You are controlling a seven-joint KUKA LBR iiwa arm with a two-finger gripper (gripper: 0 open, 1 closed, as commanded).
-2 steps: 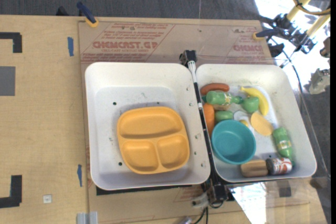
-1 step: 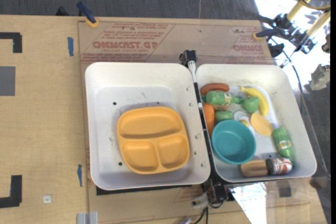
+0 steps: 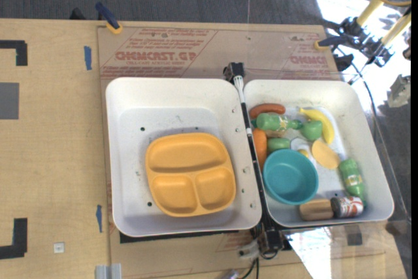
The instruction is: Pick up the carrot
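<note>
My orange plastic carrot [image 3: 260, 144] lies in the right-hand shallow white bin [image 3: 377, 160], tight against its left wall, just beside the teal round bowl [image 3: 290, 176]. Behind the carrot sit a red sausage [image 3: 268, 109] and a green pepper [image 3: 269, 121]; a yellow banana [image 3: 318, 119] curves near the bin's far edge. In the left-hand white bin [image 3: 124, 140] rests a yellow three-compartment plate [image 3: 190, 173]. As for my tool, I can't tell its state from here.
</note>
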